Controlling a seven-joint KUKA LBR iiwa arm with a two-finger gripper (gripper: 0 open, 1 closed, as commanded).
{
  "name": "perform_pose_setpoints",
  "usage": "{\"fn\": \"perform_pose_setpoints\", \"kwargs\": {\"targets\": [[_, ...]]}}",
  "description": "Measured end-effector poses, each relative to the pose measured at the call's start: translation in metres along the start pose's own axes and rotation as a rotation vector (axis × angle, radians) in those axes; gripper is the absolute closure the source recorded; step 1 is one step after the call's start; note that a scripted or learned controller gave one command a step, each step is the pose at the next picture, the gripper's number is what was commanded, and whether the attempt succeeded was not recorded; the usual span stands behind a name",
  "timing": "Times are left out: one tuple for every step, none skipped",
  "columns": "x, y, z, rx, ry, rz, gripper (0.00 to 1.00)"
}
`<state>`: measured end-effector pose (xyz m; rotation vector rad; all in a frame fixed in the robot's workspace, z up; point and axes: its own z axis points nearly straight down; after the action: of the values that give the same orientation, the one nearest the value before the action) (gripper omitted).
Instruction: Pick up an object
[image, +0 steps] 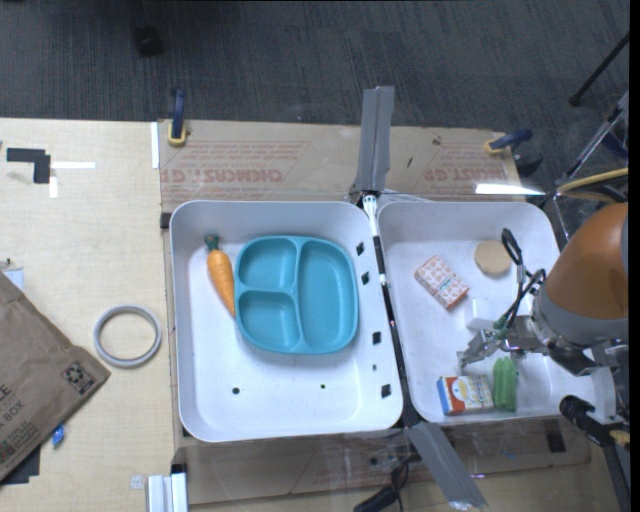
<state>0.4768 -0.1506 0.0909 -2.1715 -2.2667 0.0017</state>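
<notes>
My gripper (478, 347) hangs low in the right bin (455, 228), reaching in from the right under the grey wrist with its orange band (598, 262). It sits just above a small orange, white and blue carton (463, 394) and to the left of a green pickle-shaped toy (504, 383). A pink patterned box (441, 280) lies up and to the left of it. A tan round biscuit (491, 258) rests near the bin's far wall. I see nothing held in the gripper.
The left bin (200, 330) holds a teal divided plate (299, 294) and an orange carrot (220, 277) along its left side. A tape ring (127, 334) and a brown paper bag (35, 375) lie on the bench to the left. Cables run beside the wrist.
</notes>
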Motion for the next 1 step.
{"fn": "perform_pose_setpoints", "kwargs": {"targets": [[-0.0007,0.0003,-0.0087,0.0,0.0,0.003,1.0]]}}
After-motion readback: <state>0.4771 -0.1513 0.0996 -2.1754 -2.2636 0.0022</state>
